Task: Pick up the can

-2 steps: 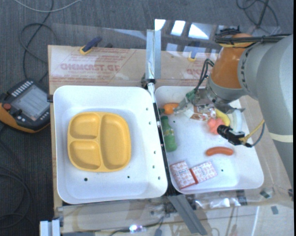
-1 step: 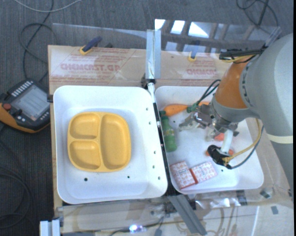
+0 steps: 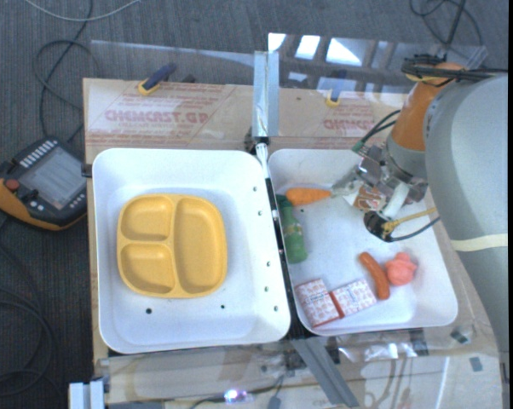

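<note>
Pale bench, right bin in use. Can tucked right beneath claw; open or closed, cannot tell. Carrot just left of claw, sausage below. Could glance off the rounded side, roll it carrotward, close on nothing.

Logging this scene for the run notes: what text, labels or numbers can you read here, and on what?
"CHEMCAST GP", red print, faint: protective film on the clear sheet behind the left bin.
Red print on the sheet behind the right bin: too blurred.
Two red-and-white packets: too small.
Handheld pendant screen and keys: unreadable.
</note>
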`<control>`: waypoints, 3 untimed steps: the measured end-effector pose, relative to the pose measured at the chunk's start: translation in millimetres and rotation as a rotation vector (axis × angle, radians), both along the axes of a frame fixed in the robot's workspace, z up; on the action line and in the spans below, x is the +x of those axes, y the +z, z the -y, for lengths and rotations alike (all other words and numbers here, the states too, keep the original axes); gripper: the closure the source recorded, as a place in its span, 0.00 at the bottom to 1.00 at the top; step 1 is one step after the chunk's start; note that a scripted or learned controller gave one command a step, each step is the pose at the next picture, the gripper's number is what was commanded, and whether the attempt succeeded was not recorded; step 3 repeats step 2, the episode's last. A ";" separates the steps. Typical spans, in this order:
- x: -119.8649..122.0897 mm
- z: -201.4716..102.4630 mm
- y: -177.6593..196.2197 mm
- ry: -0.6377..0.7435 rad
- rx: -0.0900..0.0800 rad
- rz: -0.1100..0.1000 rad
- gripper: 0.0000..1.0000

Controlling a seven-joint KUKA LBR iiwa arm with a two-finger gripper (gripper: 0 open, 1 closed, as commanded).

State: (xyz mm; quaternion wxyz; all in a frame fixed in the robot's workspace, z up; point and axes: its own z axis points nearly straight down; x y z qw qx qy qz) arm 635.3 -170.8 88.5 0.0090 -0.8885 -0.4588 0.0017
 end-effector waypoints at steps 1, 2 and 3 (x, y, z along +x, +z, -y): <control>3.2 -12.5 9.7 0.018 0.010 -0.002 1.00; 33.0 -73.3 126.5 -0.115 -0.019 0.008 1.00; 33.0 -73.3 126.5 -0.115 -0.019 0.008 1.00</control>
